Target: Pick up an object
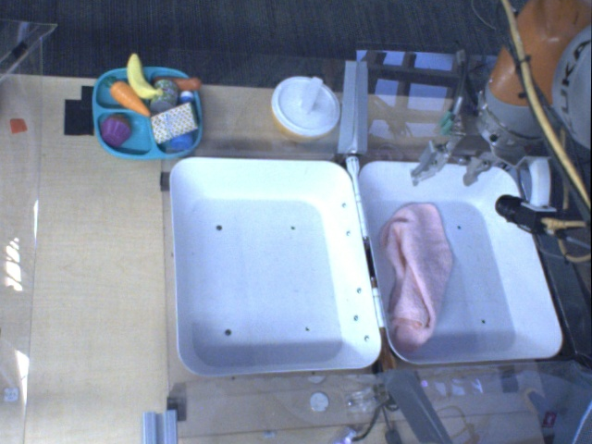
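A pink cloth (416, 271) lies crumpled lengthwise in the left half of the right bin (518, 340). My gripper (450, 167) hangs over the back rim of that bin, above and a little right of the cloth's far end. Its two fingers (427, 167) are spread apart with nothing between them. The left bin (268, 266) holds no objects.
A blue tray (120, 146) of toy food, with a banana and carrot, sits at the back left on the bench. A white lidded container (305, 106) stands behind the left bin. A metal frame (407, 72) rises behind the right bin, close to the gripper.
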You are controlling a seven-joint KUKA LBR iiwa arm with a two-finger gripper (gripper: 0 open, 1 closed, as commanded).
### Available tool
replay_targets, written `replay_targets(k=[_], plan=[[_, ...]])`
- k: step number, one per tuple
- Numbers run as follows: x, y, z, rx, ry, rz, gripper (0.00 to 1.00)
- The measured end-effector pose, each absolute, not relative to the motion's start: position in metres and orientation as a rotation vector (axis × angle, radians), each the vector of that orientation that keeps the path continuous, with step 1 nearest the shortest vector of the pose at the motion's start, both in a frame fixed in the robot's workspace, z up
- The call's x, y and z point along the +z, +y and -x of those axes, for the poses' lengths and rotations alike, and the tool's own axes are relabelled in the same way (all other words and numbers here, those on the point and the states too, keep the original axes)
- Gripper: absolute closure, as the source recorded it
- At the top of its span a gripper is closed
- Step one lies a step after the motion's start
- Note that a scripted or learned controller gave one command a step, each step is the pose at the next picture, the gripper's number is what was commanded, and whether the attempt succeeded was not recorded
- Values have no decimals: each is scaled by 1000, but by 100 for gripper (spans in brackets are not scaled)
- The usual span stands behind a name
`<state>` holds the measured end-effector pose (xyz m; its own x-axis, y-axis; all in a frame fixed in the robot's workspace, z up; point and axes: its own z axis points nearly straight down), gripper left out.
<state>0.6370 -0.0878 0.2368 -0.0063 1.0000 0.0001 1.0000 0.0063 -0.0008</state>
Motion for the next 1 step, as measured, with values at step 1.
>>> replay_targets(k=[1], plan=[[94,-121,-629,-4,-2104,2335,0]])
